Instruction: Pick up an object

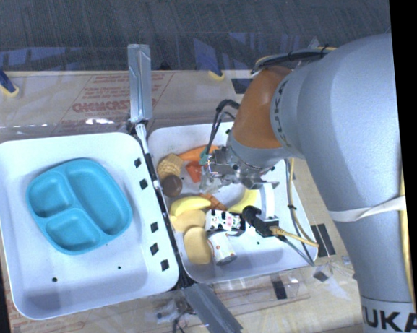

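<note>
bins sit side by side on the bench: the left bin (30, 286) carries a blue divided plate (79, 204) with three compartments, lying flat toward its upper left. the right bin (289, 253) holds a crowded heap of small objects along its left half. at the top of the heap lies a brown ball-like thing (169, 165) with a darker brown round piece (172, 185) just below it, and beside them an orange carrot-shaped toy (196, 154) and a small red piece (194, 171). lower down lie a yellow banana (190, 203), a pale yellow lumpy thing (188, 220) and another pale yellow rounded thing (196, 246), touching one another. a small can (222, 249) with a printed label lies tilted next to them, under a patterned card or packet (224, 220). the grey arm (344, 136) reaches in from the right, orange band above the wrist, and the gripper (220, 170) hangs low over the middle of the right bin, just beside the red piece and above the banana. its tip is too cluttered to read, so i cannot tell its state or whether anything is caught in it.
</note>
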You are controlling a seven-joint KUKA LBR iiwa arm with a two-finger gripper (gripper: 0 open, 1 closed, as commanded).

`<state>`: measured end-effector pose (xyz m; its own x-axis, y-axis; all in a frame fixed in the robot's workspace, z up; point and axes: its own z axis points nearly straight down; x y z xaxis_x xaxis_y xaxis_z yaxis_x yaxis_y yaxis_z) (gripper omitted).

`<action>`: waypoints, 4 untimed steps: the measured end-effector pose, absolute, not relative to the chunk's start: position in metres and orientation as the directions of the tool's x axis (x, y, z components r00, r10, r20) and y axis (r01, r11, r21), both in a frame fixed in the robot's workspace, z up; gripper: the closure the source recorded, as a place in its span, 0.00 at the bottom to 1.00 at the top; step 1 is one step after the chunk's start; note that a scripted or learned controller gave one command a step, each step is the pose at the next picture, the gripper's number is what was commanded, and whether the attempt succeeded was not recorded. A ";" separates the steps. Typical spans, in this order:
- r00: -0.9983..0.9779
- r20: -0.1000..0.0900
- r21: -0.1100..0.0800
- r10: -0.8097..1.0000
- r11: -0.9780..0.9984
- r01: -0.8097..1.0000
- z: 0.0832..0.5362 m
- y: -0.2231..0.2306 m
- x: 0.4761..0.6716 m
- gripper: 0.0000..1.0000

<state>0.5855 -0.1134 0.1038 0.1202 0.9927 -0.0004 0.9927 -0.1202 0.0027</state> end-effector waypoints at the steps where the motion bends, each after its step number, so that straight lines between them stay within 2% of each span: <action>1: 0.120 -0.001 0.002 0.993 -0.120 0.993 0.103 -0.113 0.585 0.00; 2: 0.202 0.001 0.004 0.979 -0.202 0.979 0.186 -0.090 0.658 0.00; 3: 0.221 0.000 -0.005 0.975 -0.221 0.975 0.192 -0.058 0.643 0.00; 4: 0.161 0.000 -0.007 0.987 -0.161 0.987 0.090 -0.096 0.594 0.00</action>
